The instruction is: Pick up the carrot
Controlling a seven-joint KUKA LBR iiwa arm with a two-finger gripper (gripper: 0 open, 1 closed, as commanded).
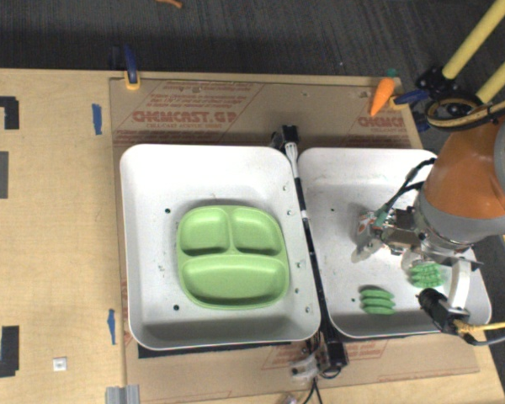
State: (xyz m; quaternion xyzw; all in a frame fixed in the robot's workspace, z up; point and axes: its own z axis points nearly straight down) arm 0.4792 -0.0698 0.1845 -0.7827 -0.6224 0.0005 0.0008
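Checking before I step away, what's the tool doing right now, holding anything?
Tool: over the right bin; open or closed cannot be told, nothing seen held.

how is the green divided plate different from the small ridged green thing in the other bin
The green divided plate is far larger than the small ridged green piece. The plate sits in the left white bin; the ridged piece lies in the right white bin, near its front edge. The plate has three smooth compartments; the piece has parallel ridges. Both are green and lie flat.
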